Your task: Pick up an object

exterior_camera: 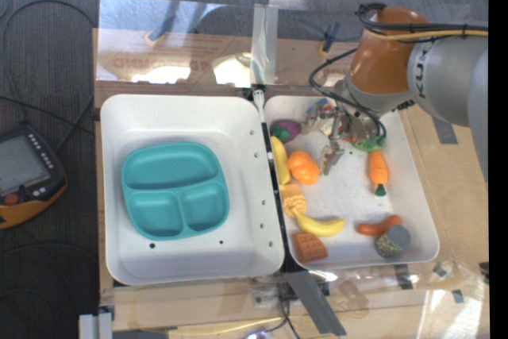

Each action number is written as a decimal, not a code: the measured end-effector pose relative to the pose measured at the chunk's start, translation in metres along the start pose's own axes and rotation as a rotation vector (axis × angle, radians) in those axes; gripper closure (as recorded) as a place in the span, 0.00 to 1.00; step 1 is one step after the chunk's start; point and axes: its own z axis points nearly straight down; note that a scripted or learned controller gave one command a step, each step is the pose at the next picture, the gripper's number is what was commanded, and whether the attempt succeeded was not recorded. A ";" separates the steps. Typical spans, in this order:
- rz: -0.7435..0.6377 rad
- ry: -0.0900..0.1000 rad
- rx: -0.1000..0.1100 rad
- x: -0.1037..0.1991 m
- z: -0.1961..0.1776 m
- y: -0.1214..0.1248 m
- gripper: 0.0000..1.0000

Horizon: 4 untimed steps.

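The right bin (pixel 421 202) holds several toy foods: an orange fruit (pixel 303 167), a carrot (pixel 378 171), a purple piece (pixel 286 129), a banana (pixel 321 225), a second yellow piece (pixel 279 159) along the divider, a red sausage (pixel 378 226), a brown waffle (pixel 310 247) and a grey-green ball (pixel 393 240). My gripper (pixel 324 140) hangs over the bin's back part, just right of the orange fruit and left of a green piece (pixel 370 144). It looks open, with nothing between its fingers.
The left bin (pixel 119 250) carries a teal divided plate (pixel 175 188). A ridge (pixel 266 171) separates the two bins. A pale orange ridged piece (pixel 294 199) lies near the divider. A handheld controller (pixel 28 171) sits off the bench at far left.
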 end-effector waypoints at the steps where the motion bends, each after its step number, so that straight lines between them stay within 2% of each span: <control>1: 0.001 -0.002 -0.001 0.032 -0.001 0.026 0.00; 2: 0.188 -0.006 -0.002 0.079 -0.003 0.034 0.00; 3: 0.380 -0.010 0.002 0.106 -0.004 0.039 0.00; 4: 0.379 -0.009 0.004 0.106 -0.011 0.038 1.00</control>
